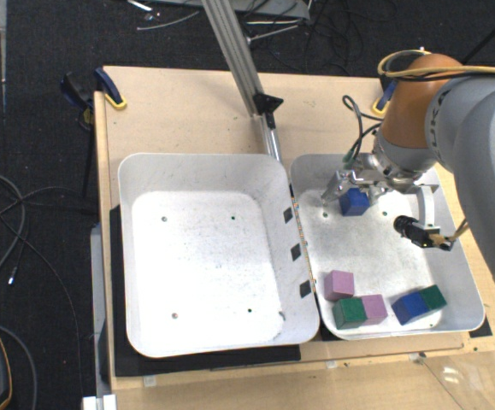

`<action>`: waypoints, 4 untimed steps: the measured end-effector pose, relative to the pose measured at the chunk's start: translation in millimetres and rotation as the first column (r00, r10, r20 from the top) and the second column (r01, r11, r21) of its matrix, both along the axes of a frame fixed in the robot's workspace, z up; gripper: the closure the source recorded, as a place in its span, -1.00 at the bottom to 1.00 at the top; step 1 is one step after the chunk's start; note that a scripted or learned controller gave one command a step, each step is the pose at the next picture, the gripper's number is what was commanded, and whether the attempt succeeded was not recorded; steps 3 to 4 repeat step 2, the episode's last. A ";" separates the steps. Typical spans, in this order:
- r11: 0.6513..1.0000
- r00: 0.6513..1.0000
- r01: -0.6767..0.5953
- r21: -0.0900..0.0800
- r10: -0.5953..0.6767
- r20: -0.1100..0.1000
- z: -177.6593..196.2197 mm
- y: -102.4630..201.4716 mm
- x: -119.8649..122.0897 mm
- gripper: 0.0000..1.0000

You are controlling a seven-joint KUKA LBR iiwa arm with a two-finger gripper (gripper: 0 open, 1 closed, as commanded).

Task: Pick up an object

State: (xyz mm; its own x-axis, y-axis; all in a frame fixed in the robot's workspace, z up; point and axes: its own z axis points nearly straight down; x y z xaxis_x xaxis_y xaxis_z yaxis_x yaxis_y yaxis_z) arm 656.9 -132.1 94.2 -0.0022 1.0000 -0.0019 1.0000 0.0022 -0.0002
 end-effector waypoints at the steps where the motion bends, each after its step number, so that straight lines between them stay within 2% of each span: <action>1: 1.000 1.000 0.000 0.000 0.000 0.003 11.5 -0.1 0.7 1.00; 2: 1.000 1.000 -0.009 0.005 0.009 0.010 106.7 96.1 16.4 1.00; 4: 1.000 1.000 -0.009 0.005 0.009 0.010 106.7 96.1 16.4 1.00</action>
